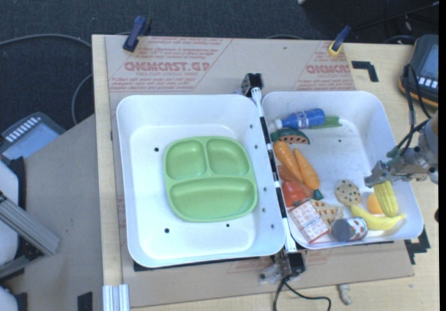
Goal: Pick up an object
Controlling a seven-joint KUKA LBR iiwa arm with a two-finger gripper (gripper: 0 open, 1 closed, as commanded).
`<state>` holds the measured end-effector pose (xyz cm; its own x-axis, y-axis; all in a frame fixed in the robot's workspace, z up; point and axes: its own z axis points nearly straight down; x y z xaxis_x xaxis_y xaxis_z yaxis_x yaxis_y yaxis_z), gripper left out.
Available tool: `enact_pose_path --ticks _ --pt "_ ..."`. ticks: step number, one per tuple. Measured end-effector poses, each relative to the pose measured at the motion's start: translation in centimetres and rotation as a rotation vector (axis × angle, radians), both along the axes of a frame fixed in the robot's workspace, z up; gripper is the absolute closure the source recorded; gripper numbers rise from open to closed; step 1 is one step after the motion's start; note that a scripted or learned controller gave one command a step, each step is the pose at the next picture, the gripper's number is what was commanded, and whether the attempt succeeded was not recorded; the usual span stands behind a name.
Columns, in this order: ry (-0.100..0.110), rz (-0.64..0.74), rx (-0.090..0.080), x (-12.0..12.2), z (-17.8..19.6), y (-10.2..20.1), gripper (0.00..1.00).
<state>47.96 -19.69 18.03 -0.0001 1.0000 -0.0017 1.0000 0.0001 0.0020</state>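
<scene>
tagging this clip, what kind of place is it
Likely a robot lab test bench, not a kitchen: two white bins clamped to a board, toy food such as a banana and carrots, and the gripper reaching in.

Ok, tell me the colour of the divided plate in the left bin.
Light green: the divided plate shows plainly in the camera view, lying in the left bin.
</scene>
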Motion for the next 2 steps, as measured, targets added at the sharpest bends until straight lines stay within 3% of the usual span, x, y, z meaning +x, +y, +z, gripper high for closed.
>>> enact_pose_path --ticks 1,2 --pt "0.001 0.002 0.002 12.3 1.8 6.6 1.00" --pt "0.004 0.002 0.004 11.9 1.8 13.7 1.00"
